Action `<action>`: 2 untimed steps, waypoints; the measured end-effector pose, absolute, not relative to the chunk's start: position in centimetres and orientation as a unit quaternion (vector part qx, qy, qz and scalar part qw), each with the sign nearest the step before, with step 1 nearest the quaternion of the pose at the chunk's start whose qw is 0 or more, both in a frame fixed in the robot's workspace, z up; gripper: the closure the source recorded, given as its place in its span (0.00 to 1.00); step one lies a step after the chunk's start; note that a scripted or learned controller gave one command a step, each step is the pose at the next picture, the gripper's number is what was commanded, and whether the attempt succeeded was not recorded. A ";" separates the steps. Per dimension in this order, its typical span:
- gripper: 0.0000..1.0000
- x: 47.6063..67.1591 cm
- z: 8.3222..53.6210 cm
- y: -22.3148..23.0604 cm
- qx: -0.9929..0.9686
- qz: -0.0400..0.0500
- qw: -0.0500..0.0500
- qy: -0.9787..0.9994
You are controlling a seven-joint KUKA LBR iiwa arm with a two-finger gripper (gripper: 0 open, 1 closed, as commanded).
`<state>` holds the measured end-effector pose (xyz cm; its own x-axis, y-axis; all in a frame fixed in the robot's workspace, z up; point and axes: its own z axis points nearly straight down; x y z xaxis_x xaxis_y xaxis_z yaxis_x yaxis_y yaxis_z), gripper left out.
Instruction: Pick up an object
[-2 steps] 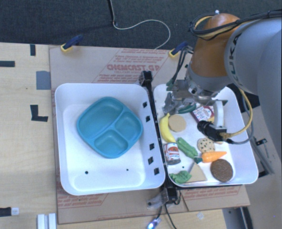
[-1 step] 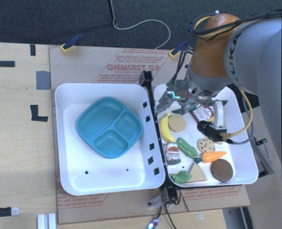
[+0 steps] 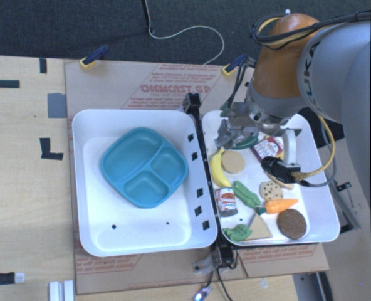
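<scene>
My gripper (image 3: 230, 137) hangs low over the back of the right bin (image 3: 320, 221), its dark fingers just behind a round tan cracker (image 3: 233, 162) and a yellow banana (image 3: 219, 170). A green item shows at its right side. Around them lie a red-and-white packet (image 3: 268, 148), a green bean pod (image 3: 246, 194), a chocolate-chip cookie (image 3: 270, 190), a carrot (image 3: 280, 205), a small can (image 3: 227, 201), a brown round patty (image 3: 292, 223), a wedge of bread (image 3: 259, 229) and a green leafy piece (image 3: 237, 232).
The left bin (image 3: 91, 231) holds a blue divided plate (image 3: 144, 166). Black clips join the bins along the middle wall (image 3: 201, 168). The grey arm with its orange band (image 3: 282, 55) covers the back right. A white cable (image 3: 185, 33) lies behind the bins.
</scene>
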<state>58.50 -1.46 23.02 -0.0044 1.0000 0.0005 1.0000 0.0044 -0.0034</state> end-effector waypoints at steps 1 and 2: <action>1.00 56.1 39.1 -0.1 -0.705 -0.006 -0.005 -0.709; 1.00 51.1 31.5 5.8 -0.705 0.004 0.004 -0.709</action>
